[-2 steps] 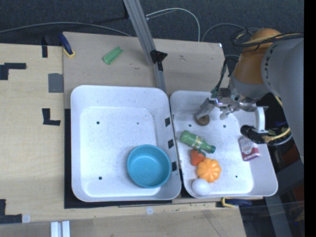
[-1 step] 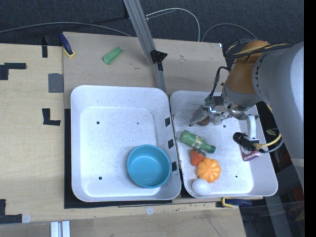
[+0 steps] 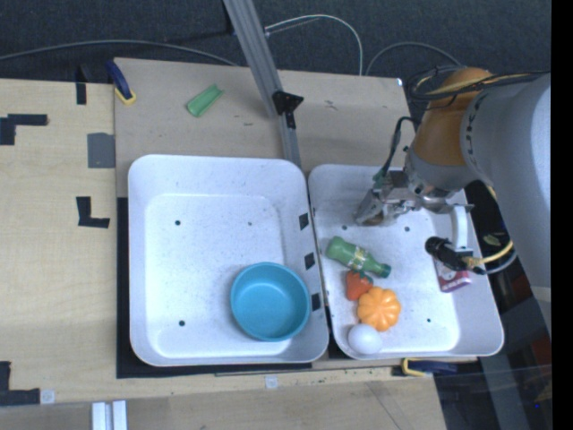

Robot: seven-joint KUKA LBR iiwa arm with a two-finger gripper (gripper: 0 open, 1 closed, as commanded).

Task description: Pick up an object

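My gripper [image 3: 380, 206] hangs low over the upper part of the right bin [image 3: 425, 325], right of centre in the frame. My grey arm [image 3: 528, 168] reaches in from the right edge, its orange band [image 3: 443, 133] just above the wrist. Whether the gripper is released or clenched I cannot tell from this slant. It is apart from every loose thing in the bin.

The things I could pick lie lower in the frame, along the left side of that same bin. Nearest is a green bottle [image 3: 356, 256], lying on its side and slanting from upper left to lower right, near my gripper but not touching it. Just below the bottle is a small red piece [image 3: 357, 285], too small for me to tell what it is. An orange pumpkin [image 3: 379, 307] sits against the red piece's lower right. A white ball [image 3: 364, 339] rests just below the pumpkin, close to the bin's lower wall.

In the left bin [image 3: 197, 240] a blue bowl [image 3: 269, 300] stands upright in the lower right corner, well apart from my gripper.

On the bench [image 3: 161, 133] above the left bin lies a green block [image 3: 204, 100], toward the upper left of the frame. A grey metal pole [image 3: 255, 38] slants down from the top centre to where the two bins meet
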